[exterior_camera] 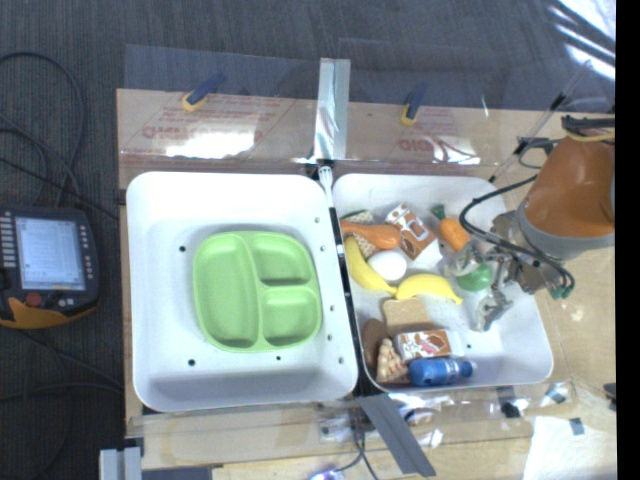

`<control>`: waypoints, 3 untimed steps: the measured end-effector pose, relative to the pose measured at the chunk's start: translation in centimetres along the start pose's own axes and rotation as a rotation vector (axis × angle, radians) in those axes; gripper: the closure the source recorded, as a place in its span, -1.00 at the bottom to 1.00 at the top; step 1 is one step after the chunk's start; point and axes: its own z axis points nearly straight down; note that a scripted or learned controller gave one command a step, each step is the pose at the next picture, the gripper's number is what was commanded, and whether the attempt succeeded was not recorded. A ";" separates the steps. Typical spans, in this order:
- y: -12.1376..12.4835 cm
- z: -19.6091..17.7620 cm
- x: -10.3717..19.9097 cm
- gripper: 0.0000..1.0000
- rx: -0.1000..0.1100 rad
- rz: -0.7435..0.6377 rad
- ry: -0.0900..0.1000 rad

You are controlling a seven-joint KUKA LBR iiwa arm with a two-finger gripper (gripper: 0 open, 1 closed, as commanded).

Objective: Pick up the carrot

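I am trying to pick up the carrot (453, 233). It is lying in the right bin (541, 366), toward the far side and right of the middle. My gripper (487, 306) is hanging over the same bin, a bit nearer than the carrot and a little to its right. I cannot tell if my gripper is open or closed, because it is a blur of grey metal and wires from here. I am not seeing anything held in it.

To do this step well, I am thinking I should go up first, then slide toward the far side until I am right over the carrot. Then I should come down straight, open wide, and close across the thin way of the carrot, not along it. A small green thing (476, 276) is sitting between my gripper and the carrot, so I should go over it and not push it. A little box (410, 230) is lying just left of the carrot, so I am planning to stay off that side.

The carrot is looking small, bright orange and stubby. A dark green bit is sticking out at its far left end, and I am guessing those are the leaves. It is looking smooth, so it may slip.

A longer orange-brown thing (372, 236) is lying farther left, near the egg (388, 266). I am taking care not to mix them up, though I am not fully sure which is which.
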 end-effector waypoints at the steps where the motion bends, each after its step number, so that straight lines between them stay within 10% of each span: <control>1: 1.7 0.0 -1.6 -1.00 0.001 -0.017 0.000; 2: 2.9 0.1 -6.8 -1.00 -0.001 -0.100 0.002; 3: 2.9 -1.1 -7.1 1.00 0.003 -0.099 -0.005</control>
